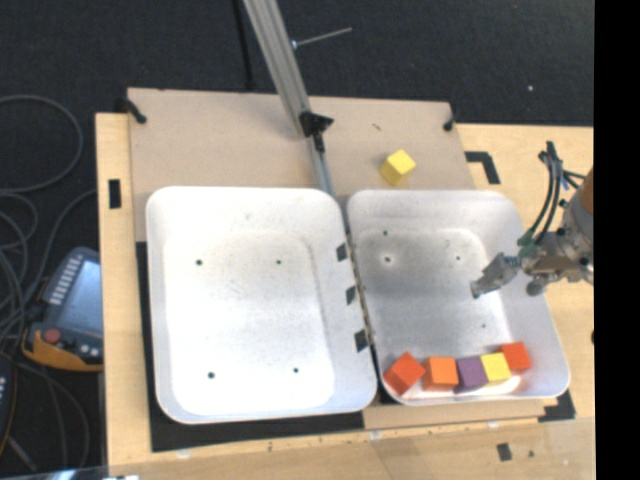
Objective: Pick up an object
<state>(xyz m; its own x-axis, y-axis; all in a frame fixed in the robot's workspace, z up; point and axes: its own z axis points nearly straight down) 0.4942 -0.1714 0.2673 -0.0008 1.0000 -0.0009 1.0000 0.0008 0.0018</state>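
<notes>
- wooden bench (250, 138) on dark floor; yellow cube (397, 166) lies outside the bins.
- right bin (430, 238) holds five blocks (458, 370) along its near edge.
- gripper (515, 268) hovers over the right bin's right side, jaws' state unclear.

Five blocks (458, 370) sit in a row at the near edge of the right bin (420, 268), the gripper (510, 273) hangs above that bin, and a yellow cube (397, 166) lies on the bench (230, 138).

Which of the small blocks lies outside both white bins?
The yellow block on the bench behind the right bin; the other five sit in that bin's front edge.
</notes>
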